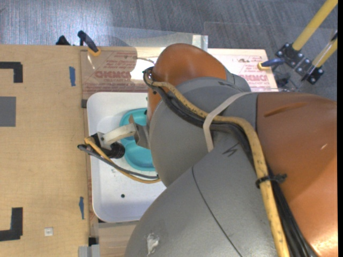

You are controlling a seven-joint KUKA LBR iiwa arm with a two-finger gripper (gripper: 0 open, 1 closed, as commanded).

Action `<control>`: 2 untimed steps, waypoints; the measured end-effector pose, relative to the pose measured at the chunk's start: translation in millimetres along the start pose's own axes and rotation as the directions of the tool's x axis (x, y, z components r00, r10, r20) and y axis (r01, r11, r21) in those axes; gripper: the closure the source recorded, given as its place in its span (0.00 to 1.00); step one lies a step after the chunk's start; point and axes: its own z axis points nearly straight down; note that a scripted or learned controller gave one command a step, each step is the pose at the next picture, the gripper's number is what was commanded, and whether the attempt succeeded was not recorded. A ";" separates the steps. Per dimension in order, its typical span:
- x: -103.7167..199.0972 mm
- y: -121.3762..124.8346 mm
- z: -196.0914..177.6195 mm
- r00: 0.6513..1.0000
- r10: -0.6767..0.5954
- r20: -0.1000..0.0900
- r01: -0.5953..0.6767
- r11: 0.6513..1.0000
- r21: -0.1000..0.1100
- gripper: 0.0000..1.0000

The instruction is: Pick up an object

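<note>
A teal, bowl-like object (134, 153) lies in the white bin (107, 197), at its middle right. Much of it is covered by the arm. My gripper (138, 134) reaches down right over the teal object, under the big grey and orange arm body (214, 143). A white and black fitting (111, 143) with a yellow cable sticks out to the gripper's left, above the bin floor. Whether anything sits in the gripper is hidden from this angle.
A brown cardboard panel (37, 143) with black marks and blue tape borders the bin on the left. A pink-printed sheet (112, 68) lies behind the bin. Yellow poles with clamps (305, 42) stand at the top right. The yellow cable (128, 175) loops low across the bin.
</note>
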 end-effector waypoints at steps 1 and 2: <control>1.6 2.1 -9.2 1.000 0.003 -0.002 -0.003 1.000 -0.002 1.00; -4.0 0.3 33.5 1.000 -0.013 0.015 0.013 1.000 0.000 1.00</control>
